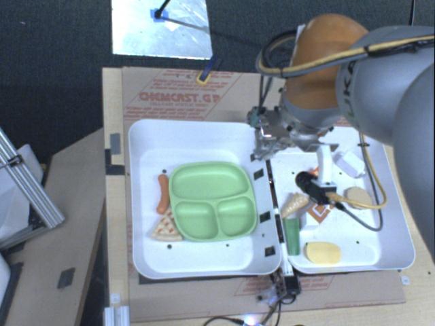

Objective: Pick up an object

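Yellow block [322, 252] lies by the right bin's [370, 240] near wall, with a green stick [291, 235] just left of it along the divider. Gripper [265, 136] over the divider's far end, how far open can't tell. Left bin [156, 148] is bare floor on the far side of the green tray [212, 201].

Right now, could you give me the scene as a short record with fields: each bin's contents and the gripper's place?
left bin: green divided plate; sausage and pizza slice beside it, on the view's left
right bin: green stick, yellow block, tan cone, beige oval piece
gripper: above the divide between the bins, toward their far edge
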### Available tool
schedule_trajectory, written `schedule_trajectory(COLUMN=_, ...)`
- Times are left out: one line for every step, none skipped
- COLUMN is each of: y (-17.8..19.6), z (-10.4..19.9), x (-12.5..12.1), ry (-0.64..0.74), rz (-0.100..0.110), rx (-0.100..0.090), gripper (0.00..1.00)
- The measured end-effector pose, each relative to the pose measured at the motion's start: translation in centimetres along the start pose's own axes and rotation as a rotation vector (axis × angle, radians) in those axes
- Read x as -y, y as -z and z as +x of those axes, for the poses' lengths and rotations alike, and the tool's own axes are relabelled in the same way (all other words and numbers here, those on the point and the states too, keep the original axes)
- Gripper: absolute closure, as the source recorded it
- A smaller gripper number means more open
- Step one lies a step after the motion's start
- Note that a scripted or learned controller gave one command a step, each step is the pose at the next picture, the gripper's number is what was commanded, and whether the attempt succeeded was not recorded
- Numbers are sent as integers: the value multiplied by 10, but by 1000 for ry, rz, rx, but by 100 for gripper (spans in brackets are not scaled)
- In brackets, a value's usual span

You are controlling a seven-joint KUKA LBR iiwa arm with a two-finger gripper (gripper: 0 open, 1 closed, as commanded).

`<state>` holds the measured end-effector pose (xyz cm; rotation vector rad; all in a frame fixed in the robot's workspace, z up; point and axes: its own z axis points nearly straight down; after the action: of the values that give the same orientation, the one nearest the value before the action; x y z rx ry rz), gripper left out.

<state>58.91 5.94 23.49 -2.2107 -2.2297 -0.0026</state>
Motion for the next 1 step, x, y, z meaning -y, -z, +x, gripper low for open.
schedule_trajectory(y=-2, z=-6, x=-5, ry=-7, rz=-2, rx=2, gripper=100)
